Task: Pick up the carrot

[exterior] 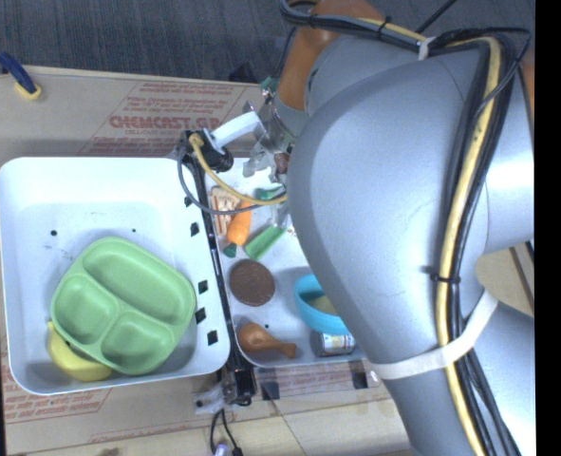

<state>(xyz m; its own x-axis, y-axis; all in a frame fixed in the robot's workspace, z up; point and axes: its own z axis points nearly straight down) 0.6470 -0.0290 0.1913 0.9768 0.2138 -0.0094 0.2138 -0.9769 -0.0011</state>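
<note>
End effector [261, 164] sits above the carrot [238, 224] in the right bin [225, 297], lined up for a descent; can't tell its opening or any hold.

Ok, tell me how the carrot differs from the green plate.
The carrot is orange; the plate is light green. The carrot is a small, slim stick, while the plate is wide, flat and split into compartments. The carrot lies in the right bin near the gripper; the plate sits in the left bin, on top of a yellow thing. Both look like plastic toys.
</note>
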